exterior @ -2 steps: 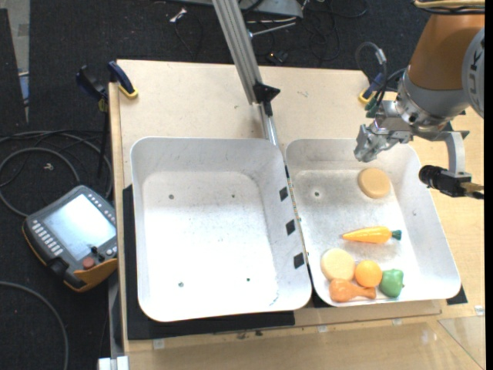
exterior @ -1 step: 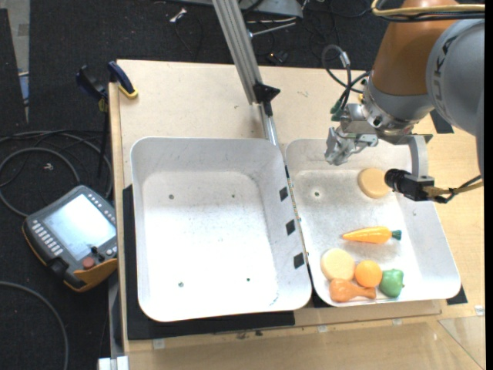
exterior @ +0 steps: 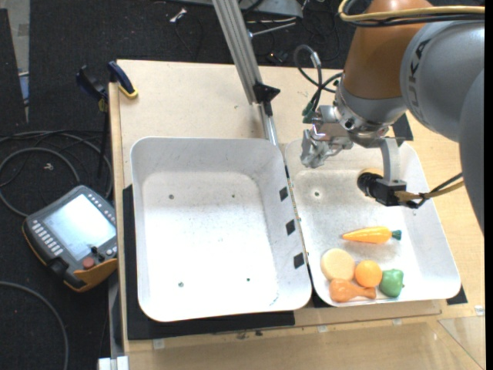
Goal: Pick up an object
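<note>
Several toy foods lie in the near part of the right bin (exterior: 436, 230): an orange carrot (exterior: 370, 236) with a green tip, a cream round piece (exterior: 337, 264), an orange ball (exterior: 368, 272), a green pepper (exterior: 392, 282) and an orange pear-shaped piece (exterior: 348, 290). My gripper (exterior: 313, 151) hangs over the far left corner of that bin, well away from the foods and above the bin floor. Nothing shows in its grasp. The big orange-banded wrist (exterior: 381, 48) rises behind it.
The left bin (exterior: 146, 206) stands beside the right one, their rims meeting at a raised divider (exterior: 291, 214). A slanted metal rail (exterior: 240, 45) crosses the bench behind the bins. A black part on the arm (exterior: 383, 187) hangs over the right bin. A teach pendant (exterior: 73, 237) lies left of the bench.
</note>
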Robot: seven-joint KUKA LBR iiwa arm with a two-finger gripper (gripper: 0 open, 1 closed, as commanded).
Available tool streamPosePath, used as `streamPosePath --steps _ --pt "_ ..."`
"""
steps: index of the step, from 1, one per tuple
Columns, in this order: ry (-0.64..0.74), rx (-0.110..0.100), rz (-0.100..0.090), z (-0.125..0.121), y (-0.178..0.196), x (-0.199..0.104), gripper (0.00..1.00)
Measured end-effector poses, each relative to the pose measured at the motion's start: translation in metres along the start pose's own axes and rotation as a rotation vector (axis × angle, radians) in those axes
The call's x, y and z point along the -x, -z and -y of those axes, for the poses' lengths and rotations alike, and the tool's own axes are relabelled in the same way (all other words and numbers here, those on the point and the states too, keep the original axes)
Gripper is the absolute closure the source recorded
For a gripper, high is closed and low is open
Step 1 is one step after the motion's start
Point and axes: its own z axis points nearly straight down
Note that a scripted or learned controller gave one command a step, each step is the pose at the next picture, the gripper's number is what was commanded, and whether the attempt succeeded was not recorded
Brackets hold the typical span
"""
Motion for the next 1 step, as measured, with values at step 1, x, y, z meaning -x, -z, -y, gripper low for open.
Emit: streamPosePath --steps 1 --pt "0.001 -0.001 0.001 0.002 -0.0129 -0.0593 1.0"
